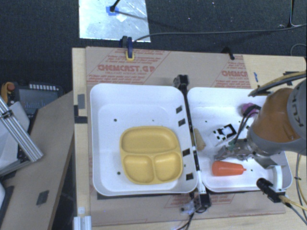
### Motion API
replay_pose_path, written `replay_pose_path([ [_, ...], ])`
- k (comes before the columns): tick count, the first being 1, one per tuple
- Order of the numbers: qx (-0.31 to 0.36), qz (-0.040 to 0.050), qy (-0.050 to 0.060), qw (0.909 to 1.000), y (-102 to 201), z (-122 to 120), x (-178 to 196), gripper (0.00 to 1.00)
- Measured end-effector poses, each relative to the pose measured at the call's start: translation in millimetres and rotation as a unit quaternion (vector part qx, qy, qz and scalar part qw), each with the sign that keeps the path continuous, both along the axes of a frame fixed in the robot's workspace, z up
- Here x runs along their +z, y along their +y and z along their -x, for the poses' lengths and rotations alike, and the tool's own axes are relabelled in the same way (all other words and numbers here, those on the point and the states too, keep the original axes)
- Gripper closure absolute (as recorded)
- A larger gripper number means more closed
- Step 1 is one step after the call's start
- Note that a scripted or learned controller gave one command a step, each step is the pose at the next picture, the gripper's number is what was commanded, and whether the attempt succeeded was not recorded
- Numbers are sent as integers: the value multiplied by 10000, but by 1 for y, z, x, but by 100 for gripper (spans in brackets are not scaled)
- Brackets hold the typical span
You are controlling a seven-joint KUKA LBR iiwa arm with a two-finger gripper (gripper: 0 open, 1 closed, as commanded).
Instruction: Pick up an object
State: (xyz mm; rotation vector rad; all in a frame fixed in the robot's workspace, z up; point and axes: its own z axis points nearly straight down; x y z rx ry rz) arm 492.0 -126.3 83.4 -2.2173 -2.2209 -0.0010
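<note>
An orange carrot-shaped object (228, 168) lies near the front of the right bin (211, 104). My gripper (229, 150) hangs low over that bin, just behind the orange object and very close to it. Nothing shows between its tips. A purple object (249, 109) lies at the back of the right bin, partly hidden by the arm. A small tan piece (199, 141) rests against the divider side of the same bin.
The left bin (103, 128) bears a yellow divided plate (150, 154). A small black outlined shape (224, 131) with specks lies mid right bin. The black divider rail (188, 128) runs between the bins. The arm's orange band (276, 116) covers the right bin's right side.
</note>
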Motion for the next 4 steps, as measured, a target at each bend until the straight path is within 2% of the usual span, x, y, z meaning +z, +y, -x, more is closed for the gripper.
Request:
replay_pose_path([
  [1,1,6,-24,10000,0,-2,12,100],
  [3,19,19,-48,10000,17,-8,111,100],
  [4,16,20,-40,10000,16,-10,143,100],
])
